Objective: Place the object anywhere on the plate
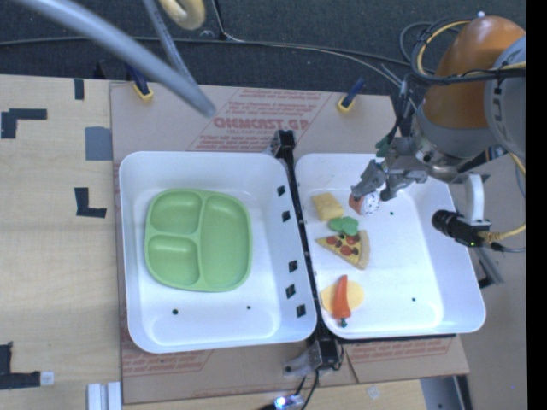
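Observation:
A green divided plate (199,238) lies in the left bin (137,306). In the right bin (444,297) are several toy foods: a yellow piece (326,206), a green piece (344,225), a pizza slice (348,247), and an orange carrot on a yellow disc (341,295). A small red-and-white item (363,202) lies at the back of that bin. My gripper (379,188) hangs just above and to the right of that item. It is open, with nothing seen between its fingers.
A black divider (295,229) with clips runs between the two bins. A black cable plug (453,224) sticks out over the right bin's right side. A grey pole (111,32) crosses the upper left of the view, above the bench.

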You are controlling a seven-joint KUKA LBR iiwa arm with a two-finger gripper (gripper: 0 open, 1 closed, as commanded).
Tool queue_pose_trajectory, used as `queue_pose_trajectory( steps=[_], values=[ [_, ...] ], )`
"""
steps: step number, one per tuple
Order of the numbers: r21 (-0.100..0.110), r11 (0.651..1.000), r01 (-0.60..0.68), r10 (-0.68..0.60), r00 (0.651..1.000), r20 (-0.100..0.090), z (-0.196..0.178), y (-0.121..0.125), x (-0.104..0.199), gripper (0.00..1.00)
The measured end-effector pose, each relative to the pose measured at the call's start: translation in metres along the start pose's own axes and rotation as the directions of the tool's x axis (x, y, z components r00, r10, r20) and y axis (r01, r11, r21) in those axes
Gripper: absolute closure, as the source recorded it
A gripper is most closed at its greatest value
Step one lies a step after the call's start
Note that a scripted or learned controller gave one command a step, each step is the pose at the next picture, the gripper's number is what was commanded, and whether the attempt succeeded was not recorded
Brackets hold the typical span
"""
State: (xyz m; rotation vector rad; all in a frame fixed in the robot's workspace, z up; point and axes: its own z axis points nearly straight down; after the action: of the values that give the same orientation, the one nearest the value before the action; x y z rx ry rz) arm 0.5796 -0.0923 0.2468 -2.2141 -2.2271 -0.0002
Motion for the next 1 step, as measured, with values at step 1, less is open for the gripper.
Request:
queue_pose_trajectory(
  steps=[1],
  values=[
    [0.0,1.0,0.001,-0.001,1.0,0.0,-0.0036,-0.0007,0.0523,1.0]
  ],
)
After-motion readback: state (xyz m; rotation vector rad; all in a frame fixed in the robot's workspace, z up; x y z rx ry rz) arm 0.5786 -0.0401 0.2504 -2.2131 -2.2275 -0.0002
